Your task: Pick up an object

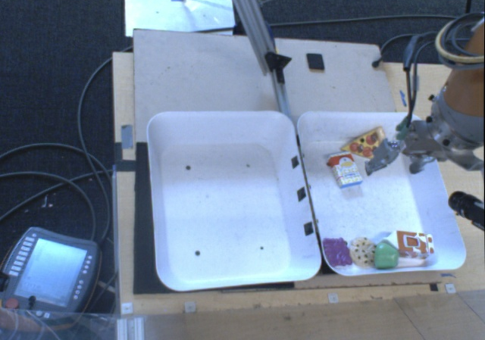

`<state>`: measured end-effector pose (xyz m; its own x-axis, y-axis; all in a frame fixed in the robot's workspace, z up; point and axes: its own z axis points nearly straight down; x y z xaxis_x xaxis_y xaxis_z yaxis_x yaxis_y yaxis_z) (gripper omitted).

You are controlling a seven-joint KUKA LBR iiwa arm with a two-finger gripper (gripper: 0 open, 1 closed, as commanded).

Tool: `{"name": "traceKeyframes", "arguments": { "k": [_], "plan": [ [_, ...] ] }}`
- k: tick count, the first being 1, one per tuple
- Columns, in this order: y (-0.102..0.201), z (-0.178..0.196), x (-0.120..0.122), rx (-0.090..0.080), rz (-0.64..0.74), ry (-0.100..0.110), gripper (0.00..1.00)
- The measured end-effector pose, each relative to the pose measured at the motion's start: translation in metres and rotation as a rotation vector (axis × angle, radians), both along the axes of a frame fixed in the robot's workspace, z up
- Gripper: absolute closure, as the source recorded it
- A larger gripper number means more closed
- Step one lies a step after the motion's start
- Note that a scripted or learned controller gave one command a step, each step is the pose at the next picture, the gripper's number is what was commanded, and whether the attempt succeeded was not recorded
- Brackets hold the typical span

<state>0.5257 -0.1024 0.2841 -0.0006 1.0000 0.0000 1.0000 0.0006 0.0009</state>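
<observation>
Two shallow white plastic bins are set side by side. In the right bin, a small red-and-white carton lies near an orange pizza-printed card. Just beside them the grey two-finger gripper is seen with fingers spread, holding nothing.
</observation>
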Motion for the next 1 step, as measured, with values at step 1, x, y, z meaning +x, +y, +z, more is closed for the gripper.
{"name": "traceKeyframes", "arguments": {
  "k": [1],
  "plan": [
    [-0.0513,-0.1431,-0.0074,0.001,-0.003,0.009,0.0]
  ]
}}
